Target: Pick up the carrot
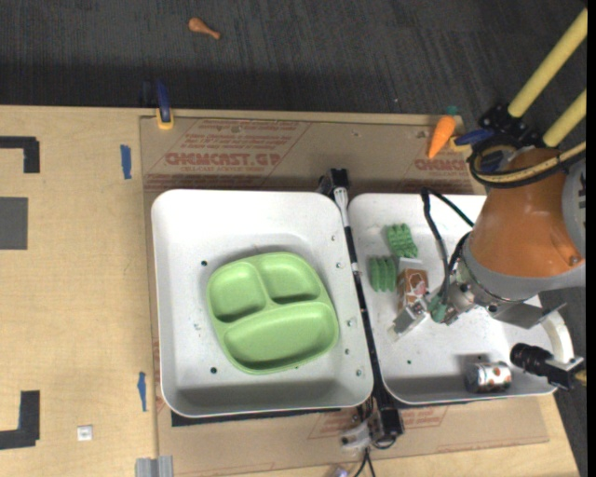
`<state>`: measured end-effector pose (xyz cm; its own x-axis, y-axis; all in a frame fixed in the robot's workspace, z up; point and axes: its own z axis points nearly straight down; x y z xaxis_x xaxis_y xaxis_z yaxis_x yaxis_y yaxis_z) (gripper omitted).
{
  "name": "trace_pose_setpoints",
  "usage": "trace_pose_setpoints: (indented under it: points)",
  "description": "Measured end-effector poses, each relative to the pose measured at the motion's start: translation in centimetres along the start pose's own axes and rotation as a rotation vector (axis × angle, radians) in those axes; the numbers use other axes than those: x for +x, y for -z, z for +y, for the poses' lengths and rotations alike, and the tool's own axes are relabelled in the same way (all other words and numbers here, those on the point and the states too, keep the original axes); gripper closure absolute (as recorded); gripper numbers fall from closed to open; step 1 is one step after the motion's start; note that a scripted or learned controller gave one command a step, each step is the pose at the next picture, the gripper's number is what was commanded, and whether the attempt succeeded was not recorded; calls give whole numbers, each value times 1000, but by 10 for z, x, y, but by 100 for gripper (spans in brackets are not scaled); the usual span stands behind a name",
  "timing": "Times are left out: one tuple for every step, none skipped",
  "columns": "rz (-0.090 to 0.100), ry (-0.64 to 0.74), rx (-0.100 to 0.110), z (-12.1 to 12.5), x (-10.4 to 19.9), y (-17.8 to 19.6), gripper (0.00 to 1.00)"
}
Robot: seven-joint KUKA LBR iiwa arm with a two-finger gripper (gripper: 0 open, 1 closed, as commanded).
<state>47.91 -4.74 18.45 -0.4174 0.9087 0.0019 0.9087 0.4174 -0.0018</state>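
Note:
The carrot, orange with a green top, lies on the cardboard behind the right bin, outside it and near its back edge. My gripper hangs low inside the right bin, well in front of the carrot. It sits just below a brown packet. The arm's orange band hides part of the bin's right side.
Two ridged green pieces lie in the right bin above the packet. A silver can rests near that bin's front edge. The left bin holds a green divided plate. A small orange object lies on the dark floor far back.

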Motion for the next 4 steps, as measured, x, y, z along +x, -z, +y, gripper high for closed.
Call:
trace_pose_setpoints:
  points:
    - [-2,-380,-3,19,39,0,0]
    - [-3,-229,-4,3,-27,0,0]
    - [-1,190,-2,-11,-25,0,0]
    - [-2,582,-2,1,0,0,0]
